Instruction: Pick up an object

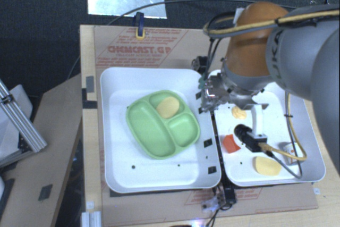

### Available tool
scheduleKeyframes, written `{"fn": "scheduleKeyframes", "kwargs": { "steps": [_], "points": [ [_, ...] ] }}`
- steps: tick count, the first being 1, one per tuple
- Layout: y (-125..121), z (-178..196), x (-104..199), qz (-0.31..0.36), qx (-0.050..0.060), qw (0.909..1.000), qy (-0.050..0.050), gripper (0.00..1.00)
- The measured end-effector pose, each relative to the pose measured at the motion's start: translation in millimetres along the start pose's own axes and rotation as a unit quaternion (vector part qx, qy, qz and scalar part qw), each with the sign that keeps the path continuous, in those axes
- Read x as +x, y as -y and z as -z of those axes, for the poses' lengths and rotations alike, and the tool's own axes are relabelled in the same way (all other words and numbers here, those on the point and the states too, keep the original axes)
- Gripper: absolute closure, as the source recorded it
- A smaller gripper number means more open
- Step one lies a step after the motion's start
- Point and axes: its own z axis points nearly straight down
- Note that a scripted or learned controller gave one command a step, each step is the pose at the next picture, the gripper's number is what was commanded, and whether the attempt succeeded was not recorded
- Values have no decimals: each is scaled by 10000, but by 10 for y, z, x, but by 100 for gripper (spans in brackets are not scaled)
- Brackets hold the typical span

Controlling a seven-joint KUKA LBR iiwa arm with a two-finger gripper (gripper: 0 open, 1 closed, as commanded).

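So my arm (303, 56) was stretched in from the right, wrist bent down over the inner edge of the right bin (317, 165), next to the left bin (122, 170). My gripper (211, 96) sat mostly tucked under the wrist, so honestly couldn't tell if it was open or closed, or whether it had anything. Closest stuff: a small yellow piece (239, 112) just beside it, a red piece (229, 143) lower down, a yellow oval (267, 166) near the front. Over left, a green plate (154, 133) had a yellow lump (168, 107) in its upper compartment.

Grey arm (311, 56), glossy orange band (255, 40), black cables (212, 24)
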Motion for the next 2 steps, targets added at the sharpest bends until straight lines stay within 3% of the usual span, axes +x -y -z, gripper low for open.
{"fn": "scheduleKeyframes", "kwargs": {
  "steps": [1,2],
  "points": [
    [147,84,507,5,-6,10000,-4,100],
    [140,82,470,-27,-6,10000,6,0]
  ]
}}
